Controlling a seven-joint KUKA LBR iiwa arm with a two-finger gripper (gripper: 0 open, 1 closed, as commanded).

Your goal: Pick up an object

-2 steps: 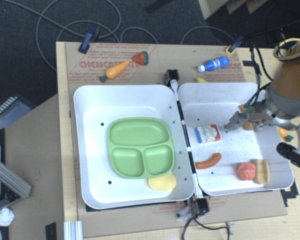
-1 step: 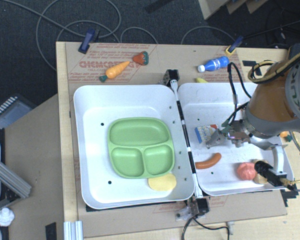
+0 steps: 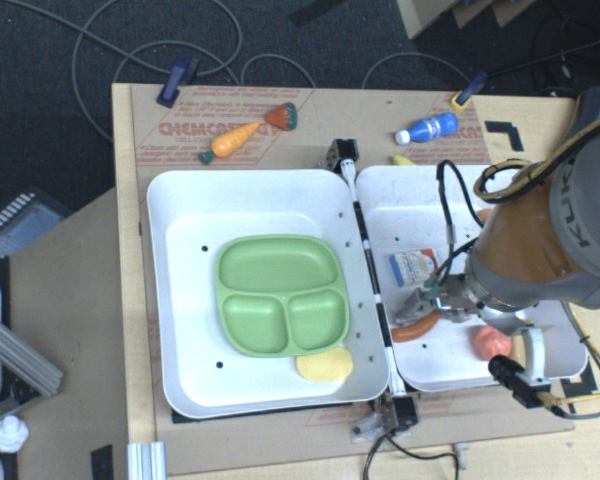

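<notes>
Sausage-shaped orange-red object lies in the right bin, near its lower left wall, directly beneath the pincer; whether the pincer is spread or pressed together cannot be told, since its tips are hard to make out against the clutter. Largest in the scene is the table, which carries both white bins. The left bin holds a green divided plate at its middle, with a pale yellow round piece touching the plate's lower edge. The grey arm reaches over the right bin. A pink object sits in that bin's lower right part, and a small printed packet lies just above the pincer. Behind the bins rest a toy carrot and a blue bottle.
</notes>
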